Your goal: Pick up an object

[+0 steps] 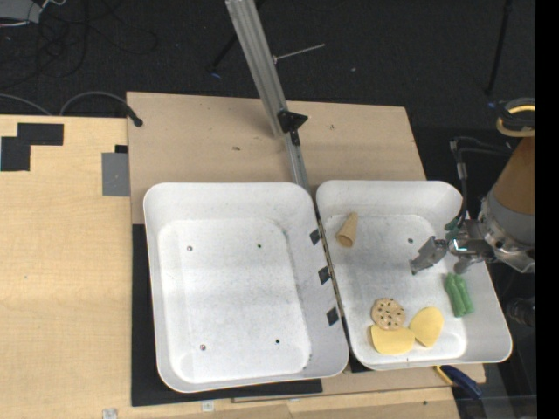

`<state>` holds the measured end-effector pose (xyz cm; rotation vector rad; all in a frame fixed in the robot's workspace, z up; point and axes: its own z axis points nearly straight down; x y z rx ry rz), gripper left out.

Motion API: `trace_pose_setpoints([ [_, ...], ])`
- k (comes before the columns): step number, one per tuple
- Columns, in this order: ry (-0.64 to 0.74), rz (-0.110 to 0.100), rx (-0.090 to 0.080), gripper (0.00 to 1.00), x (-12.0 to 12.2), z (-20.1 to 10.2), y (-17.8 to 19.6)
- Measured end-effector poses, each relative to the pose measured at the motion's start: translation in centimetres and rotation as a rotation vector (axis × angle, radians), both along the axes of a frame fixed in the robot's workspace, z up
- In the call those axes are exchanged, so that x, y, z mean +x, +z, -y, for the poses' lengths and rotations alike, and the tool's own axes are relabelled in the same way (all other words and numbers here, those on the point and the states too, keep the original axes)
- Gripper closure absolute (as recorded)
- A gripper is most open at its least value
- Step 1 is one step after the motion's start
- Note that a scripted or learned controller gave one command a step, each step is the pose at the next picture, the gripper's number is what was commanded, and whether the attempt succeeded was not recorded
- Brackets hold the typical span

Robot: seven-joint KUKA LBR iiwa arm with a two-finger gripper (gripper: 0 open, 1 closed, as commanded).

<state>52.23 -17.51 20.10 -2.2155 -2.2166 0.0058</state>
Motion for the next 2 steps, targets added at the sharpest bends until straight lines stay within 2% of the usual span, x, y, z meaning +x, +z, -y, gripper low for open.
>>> trace_pose_setpoints([
  [1,-0.003,0.005,-0.001,0.0,0.1,0.1,0.3],
  [2,-0.001,-0.001,0.0,0.0,-0.8,0.1,-5.9],
])
